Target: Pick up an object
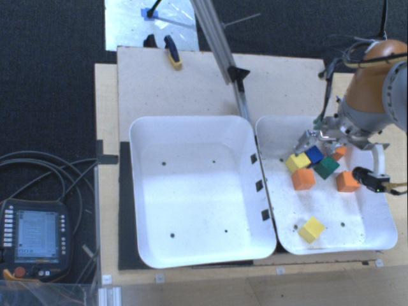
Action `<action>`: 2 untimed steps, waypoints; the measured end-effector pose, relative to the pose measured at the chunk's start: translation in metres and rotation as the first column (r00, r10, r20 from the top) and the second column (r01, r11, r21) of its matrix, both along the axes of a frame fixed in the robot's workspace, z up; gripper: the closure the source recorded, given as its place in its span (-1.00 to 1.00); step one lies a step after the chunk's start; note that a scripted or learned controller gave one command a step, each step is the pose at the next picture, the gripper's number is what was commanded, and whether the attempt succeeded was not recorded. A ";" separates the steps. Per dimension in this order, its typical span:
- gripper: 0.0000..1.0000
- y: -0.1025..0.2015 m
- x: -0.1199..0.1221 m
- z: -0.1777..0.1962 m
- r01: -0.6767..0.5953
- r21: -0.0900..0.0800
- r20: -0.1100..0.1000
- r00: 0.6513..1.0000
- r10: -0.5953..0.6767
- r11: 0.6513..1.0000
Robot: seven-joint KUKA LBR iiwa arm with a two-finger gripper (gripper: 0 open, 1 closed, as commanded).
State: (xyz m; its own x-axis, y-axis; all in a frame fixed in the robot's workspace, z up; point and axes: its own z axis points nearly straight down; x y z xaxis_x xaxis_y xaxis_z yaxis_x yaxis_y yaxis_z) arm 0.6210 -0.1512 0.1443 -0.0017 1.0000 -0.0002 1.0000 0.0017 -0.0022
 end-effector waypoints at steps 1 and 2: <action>-1.00 -0.001 0.003 -0.012 -0.002 -0.003 0.013 1.000 0.002 1.000; 1.00 0.000 0.002 -0.005 -0.002 -0.001 0.009 1.000 0.002 1.000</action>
State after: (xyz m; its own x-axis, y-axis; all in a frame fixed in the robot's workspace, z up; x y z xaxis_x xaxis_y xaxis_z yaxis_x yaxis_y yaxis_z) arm 0.6233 -0.1515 0.1390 -0.0041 1.0000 -0.0016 1.0000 0.0041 0.0067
